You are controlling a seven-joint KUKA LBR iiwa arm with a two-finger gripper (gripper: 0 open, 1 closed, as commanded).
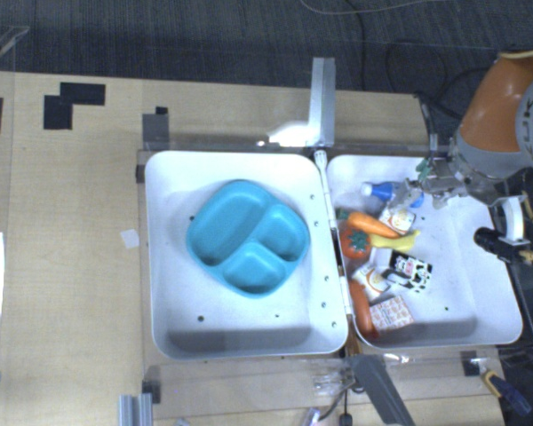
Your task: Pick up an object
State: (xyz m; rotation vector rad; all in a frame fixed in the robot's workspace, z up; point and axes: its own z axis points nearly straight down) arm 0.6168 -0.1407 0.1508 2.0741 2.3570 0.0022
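The pincer [424,183] is hanging over the right bin [480,273], I cannot tell if open or closed, just beside a small blue-capped bottle [379,189], with the carrot [373,225] and other toys lying nearby, and a blue tray [247,236] sitting in the left bin [173,322].

So the light wooden surface [62,264] carries two shallow white bins side by side. The left white bin [173,327] has a sky-blue plastic divided plate [247,236] sitting tilted in its middle. The right white bin [480,300] has a heap along its left side: an orange plastic carrot [371,224], a yellow banana-like piece [407,239], a small blue-capped bottle [382,190] and a little patterned red packet [392,312]. The grey arm's tool [431,183] sits over the bin's upper edge, right by the bottle.
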